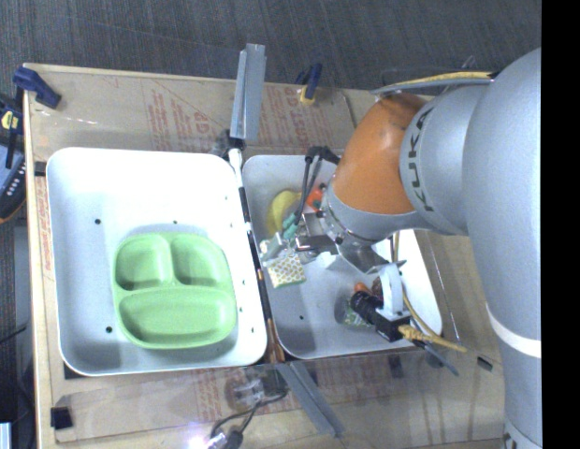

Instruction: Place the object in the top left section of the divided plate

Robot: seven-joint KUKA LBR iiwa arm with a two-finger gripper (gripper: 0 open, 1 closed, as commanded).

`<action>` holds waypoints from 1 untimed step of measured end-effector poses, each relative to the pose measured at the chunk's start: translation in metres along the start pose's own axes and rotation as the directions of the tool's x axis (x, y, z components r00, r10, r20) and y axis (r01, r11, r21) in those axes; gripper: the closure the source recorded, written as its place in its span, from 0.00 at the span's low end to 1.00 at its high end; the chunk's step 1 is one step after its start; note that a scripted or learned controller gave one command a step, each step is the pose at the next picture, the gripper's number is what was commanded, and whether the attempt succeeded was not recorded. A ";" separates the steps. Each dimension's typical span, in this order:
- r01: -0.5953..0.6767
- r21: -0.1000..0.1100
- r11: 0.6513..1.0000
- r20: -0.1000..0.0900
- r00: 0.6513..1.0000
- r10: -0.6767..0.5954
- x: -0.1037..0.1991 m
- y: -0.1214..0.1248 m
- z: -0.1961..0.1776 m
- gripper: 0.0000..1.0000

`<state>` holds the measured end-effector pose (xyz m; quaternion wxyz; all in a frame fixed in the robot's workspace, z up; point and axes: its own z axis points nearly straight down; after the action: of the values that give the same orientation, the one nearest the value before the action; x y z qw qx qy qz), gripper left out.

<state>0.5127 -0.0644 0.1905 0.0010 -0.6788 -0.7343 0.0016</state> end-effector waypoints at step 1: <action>-0.020 0.000 1.000 -0.001 1.000 0.020 0.078 0.020 -0.001 1.00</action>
<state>0.5263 0.0147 0.1910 0.0013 -0.6863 -0.7273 0.0011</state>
